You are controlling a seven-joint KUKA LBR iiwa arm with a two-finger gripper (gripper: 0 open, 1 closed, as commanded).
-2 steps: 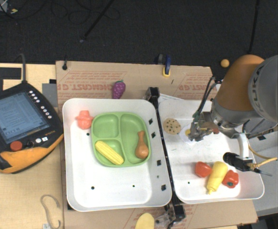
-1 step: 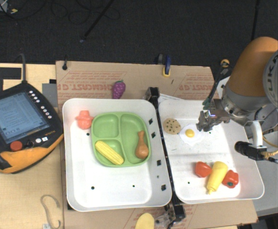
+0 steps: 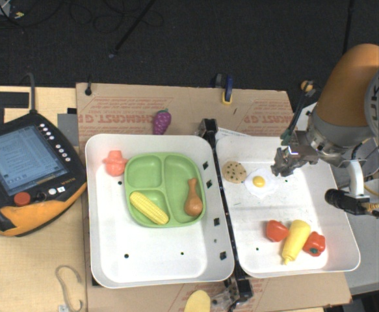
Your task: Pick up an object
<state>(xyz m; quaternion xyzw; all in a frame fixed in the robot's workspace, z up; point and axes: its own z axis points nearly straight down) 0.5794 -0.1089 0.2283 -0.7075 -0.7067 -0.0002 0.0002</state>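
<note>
Over the right-hand shallow white bin, the dark two-finger gripper is hanging from the grey arm with its orange band, which is reaching in from the right. Whether its fingers are apart or together cannot be told, and nothing is showing between them. Just to its left, a flat white fried-egg toy with a yellow yolk is lying on the bin floor, with a round speckled brown cookie beside that. Nearer the front of the same bin, a yellow squeeze bottle is lying across red pepper-like pieces. Across the divider, the left white bin is holding a green three-compartment plastic plate: a yellow corn cob is resting in its front-left section and a brown drumstick in its right section. A pink toy is sitting just beside the plate's left rim.
</note>
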